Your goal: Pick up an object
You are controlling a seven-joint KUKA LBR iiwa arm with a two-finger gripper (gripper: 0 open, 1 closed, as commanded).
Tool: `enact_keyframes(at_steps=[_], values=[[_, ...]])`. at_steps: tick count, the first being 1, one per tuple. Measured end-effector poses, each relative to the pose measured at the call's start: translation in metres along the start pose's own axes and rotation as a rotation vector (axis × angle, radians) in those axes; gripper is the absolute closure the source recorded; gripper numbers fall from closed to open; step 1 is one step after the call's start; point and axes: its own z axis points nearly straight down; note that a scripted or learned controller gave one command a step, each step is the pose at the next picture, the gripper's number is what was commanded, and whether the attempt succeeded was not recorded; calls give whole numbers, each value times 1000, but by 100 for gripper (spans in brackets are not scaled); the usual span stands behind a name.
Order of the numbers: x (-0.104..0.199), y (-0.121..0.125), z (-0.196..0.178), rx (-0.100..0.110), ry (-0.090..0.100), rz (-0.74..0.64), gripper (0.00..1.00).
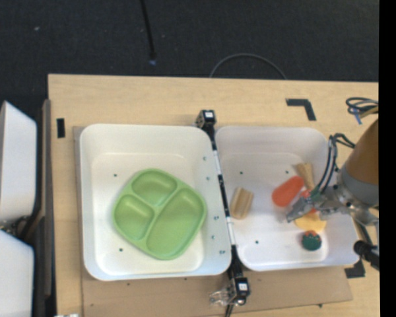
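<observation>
Objects: orange piece (288,190), wooden stick (305,174), yellow piece (311,223) and green ball (311,242) clustered in right bin (264,144); wooden block (241,203) apart, leftward.
Tool (297,214): low among the cluster, grip state cannot be told.
Left bin (92,177): green divided plate (160,213).

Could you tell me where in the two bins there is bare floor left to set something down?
Left bin: bare strips surround the green divided plate, widest along the far wall. Right bin: open floor between the wooden block and the orange piece, and at its far-left corner. Crowded around the claw, yellow piece and green ball.
</observation>
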Motion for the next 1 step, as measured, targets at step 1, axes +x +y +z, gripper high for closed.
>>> enact_keyframes(at_steps=[1], values=[[-2,0,27,-4,-2,1,0]])
